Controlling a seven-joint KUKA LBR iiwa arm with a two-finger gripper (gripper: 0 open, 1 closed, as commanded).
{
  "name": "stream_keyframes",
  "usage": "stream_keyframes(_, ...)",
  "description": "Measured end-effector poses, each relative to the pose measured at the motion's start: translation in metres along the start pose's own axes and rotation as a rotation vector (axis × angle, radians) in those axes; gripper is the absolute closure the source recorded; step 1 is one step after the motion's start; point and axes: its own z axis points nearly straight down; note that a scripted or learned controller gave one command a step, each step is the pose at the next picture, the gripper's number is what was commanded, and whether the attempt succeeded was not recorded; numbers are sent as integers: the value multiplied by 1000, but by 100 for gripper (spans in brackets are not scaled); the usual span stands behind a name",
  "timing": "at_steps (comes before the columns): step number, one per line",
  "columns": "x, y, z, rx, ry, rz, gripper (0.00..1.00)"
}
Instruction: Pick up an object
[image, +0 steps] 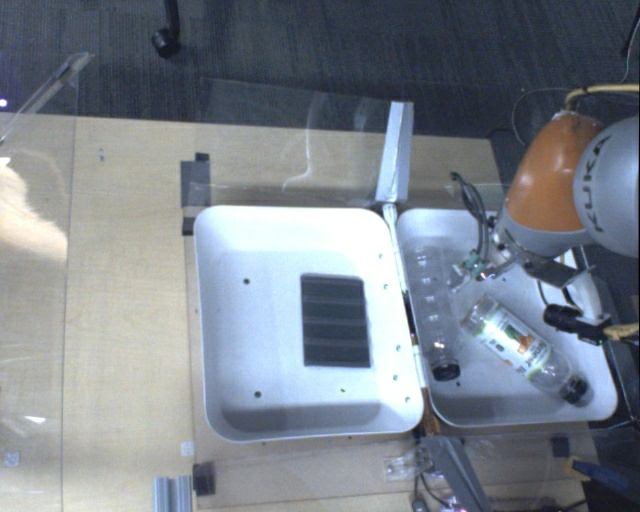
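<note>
In the right bin (590, 405) lie two clear plastic bottles. One bottle (432, 310) runs along the bin's left wall, its black cap (444, 371) toward the front. The other bottle (518, 345) has a green and orange label and lies slantwise in the middle, with its dark cap at the front right. My gripper (478, 266) hangs low over the bin's back part, between the two bottles and just behind the labelled one. The arm's grey and orange wrist (560, 190) covers the bin's back right corner.
A dark ridged rectangular pad (335, 320) lies flat in the middle of the left bin (230, 250). A divider wall (405, 300) separates the bins. Cables and a black connector (565, 318) hang beside the arm over the right bin's right side.
</note>
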Motion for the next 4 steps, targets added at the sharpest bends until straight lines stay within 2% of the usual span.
stream_keyframes(1, -16, -7, -7, -5, -28, 17, 0)
stream_keyframes(2, -40, -49, 39, -2, 3, -37, 0)
stream_keyframes(3, -117, 16, 41, 19, 26, -135, 0)
stream_keyframes(4, -87, -58, 40, 0, 6, -147, 0)
